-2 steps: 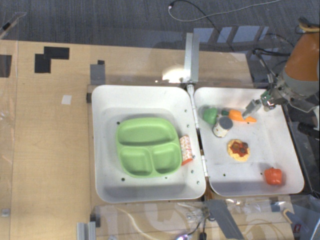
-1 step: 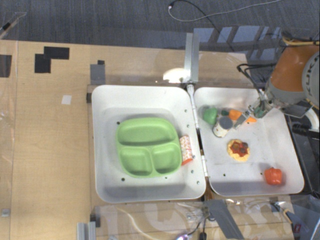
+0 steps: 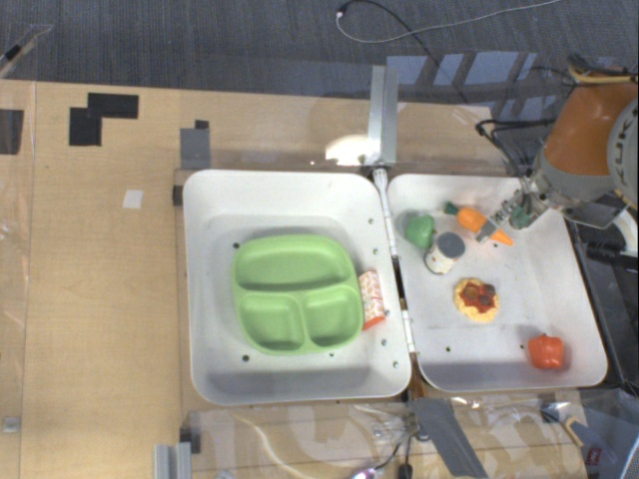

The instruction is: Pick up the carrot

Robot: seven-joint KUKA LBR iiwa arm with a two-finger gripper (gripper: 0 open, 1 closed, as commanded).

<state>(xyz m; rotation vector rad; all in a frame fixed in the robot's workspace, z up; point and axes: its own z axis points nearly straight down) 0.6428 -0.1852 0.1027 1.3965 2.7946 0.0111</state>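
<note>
Two bins. Gripper [image 3: 507, 218] down at carrot [image 3: 477, 222] nr right bin [image 3: 589, 317] top edge; finger state unclear, can't tell. Tomato [image 3: 545, 351] at bottom-right corner.

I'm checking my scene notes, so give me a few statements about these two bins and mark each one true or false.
1. The green divided plate lies in the left bin. True.
2. The carrot lies in the left bin beside the plate. False: it lies in the right bin, near that bin's far edge, right by the hand.
3. A small pizza lies in the right bin, nearer the camera than the carrot. True.
4. The red-orange tomato-like piece sits on the green plate. False: it lies in the near right corner of the right bin.
5. A small striped packet lies against the plate's right edge. True.
</note>
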